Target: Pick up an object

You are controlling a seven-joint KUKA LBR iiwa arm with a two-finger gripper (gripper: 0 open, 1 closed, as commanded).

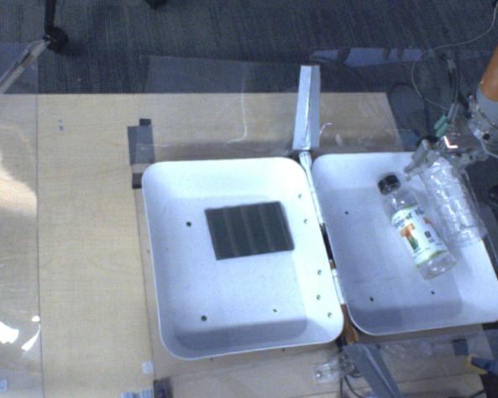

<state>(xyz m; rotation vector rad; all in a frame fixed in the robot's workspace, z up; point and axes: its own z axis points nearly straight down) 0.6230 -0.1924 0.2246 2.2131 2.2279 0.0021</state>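
clear bottle [416, 228], black cap, green-orange label, writing unreadable

Robot arm [494, 103]: orange band above a pale grey wrist segment. Thin dark cables loop beside the wrist, and metallic fittings with a small red spot sit at its lower end.

Two white bins sat side by side: left bin [181, 324] held a dark ribbed pad [249, 230]; right bin [365, 305] held a clear bottle [416, 227], black-capped, lying flat.
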